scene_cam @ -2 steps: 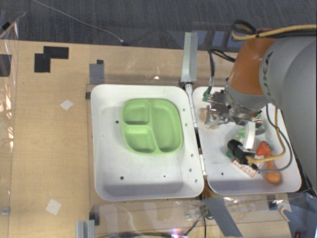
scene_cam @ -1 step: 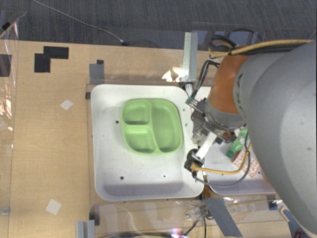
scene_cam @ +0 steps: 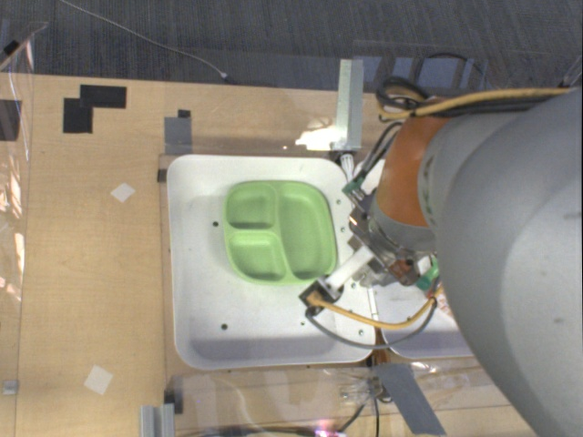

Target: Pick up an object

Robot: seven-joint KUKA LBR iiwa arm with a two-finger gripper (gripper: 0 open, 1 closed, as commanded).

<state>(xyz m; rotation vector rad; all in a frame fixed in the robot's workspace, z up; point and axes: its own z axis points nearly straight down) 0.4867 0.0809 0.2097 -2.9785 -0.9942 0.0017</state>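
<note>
Overhead, we find the green divided plate (scene_cam: 278, 230) lying flat in the left bin (scene_cam: 196, 244), the gripper (scene_cam: 396, 267) just beside its right rim; we cannot tell how the claw stands. A pinch on that raised rim looks our surest hold.

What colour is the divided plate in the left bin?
The plate is plain light green; the camera view shows it best.
</note>
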